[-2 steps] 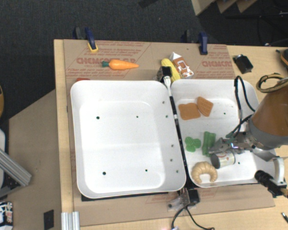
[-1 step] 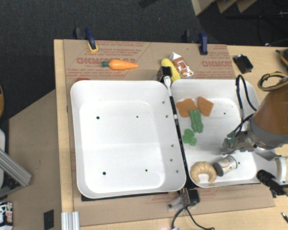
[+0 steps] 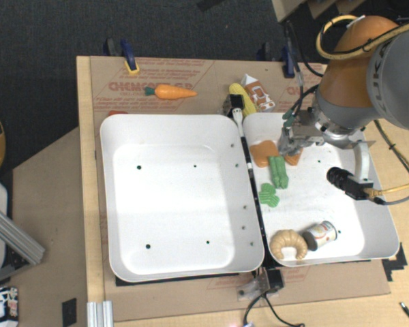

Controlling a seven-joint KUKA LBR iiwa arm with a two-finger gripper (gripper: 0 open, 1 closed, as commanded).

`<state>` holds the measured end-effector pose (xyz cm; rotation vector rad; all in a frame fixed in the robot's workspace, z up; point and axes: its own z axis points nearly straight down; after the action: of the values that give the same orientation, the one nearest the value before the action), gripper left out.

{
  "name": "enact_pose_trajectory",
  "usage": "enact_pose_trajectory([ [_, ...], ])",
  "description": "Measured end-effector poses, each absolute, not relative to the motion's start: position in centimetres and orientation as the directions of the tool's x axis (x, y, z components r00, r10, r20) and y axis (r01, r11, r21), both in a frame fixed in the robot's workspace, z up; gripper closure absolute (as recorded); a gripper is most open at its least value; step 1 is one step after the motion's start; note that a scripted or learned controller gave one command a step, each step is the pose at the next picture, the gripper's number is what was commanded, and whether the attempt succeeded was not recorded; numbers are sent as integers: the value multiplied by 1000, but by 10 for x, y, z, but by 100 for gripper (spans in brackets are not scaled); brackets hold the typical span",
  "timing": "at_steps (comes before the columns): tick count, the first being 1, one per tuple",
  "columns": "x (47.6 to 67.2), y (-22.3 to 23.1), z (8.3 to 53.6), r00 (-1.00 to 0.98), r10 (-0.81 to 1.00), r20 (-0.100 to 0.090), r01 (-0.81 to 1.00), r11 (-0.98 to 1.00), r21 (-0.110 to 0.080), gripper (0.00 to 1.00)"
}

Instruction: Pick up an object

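The desk (image 3: 95,87) is a brown board (printed in red along its far edge) and carries both bins. The left bin (image 3: 177,189) touches the right bin (image 3: 330,206) along one long wall. The grey arm (image 3: 368,67) with its orange band comes in over the right bin's far right corner. Its gripper (image 3: 293,140) hangs low over the far end of the right bin, a little toward the shared wall. Whether it is clenched or released cannot be told from this angle, and nothing can be seen held in it.

A tan croissant (image 3: 288,244) lies at the near edge of the right bin, and a small can (image 3: 320,235) on its side touches it. A flat orange slice (image 3: 261,152) lies in the right bin's far end against the shared wall, just beside the gripper. A long green pod (image 3: 279,171) lies just nearer than the slice. A small orange piece (image 3: 293,159) shows right under the gripper, partly hidden. A small green piece (image 3: 268,196) lies in the right bin just nearer than the pod.

Outside the right bin, on the desk beyond its far wall, lie a yellow fruit (image 3: 242,95) and a small carton (image 3: 260,95). A carrot (image 3: 172,92) lies well apart from the right bin, beyond the left bin's far wall.
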<state>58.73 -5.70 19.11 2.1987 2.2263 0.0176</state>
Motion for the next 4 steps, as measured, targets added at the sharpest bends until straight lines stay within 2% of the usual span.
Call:
enact_pose_trajectory([
  [1, 576, 36, 185, -10, 1000, 4, 1000, 10, -2, 100],
  [2, 614, 148, 251, -13, 1000, 5, 1000, 13, 11, 100],
  [3, 592, 197, 170, -5, 1000, 0, 1000, 5, -10, 100],
  [4, 608, 226, 194, -3, 1000, 1, 1000, 3, 4, 100],
])
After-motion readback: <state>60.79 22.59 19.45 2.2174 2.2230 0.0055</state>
